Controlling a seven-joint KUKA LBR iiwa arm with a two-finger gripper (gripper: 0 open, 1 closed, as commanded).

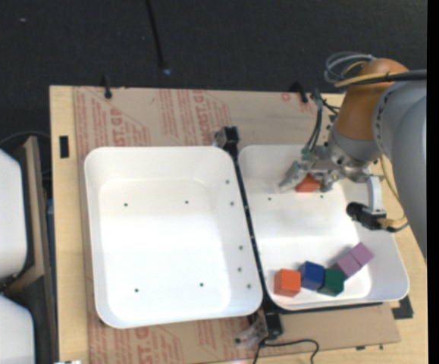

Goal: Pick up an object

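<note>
Right white bin (pixel 386 279), far side: small red-orange block (pixel 306 186) beneath hand (pixel 308 177); whether it pinches the block cannot be told. Risk: an off-centre grip could let the block slip

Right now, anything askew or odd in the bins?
Nothing spilled or damaged. Four blocks crowd the right bin's near edge: orange block, blue block, green block, purple block, which sits tilted. The gripper is at a red-orange block near the far wall.
</note>
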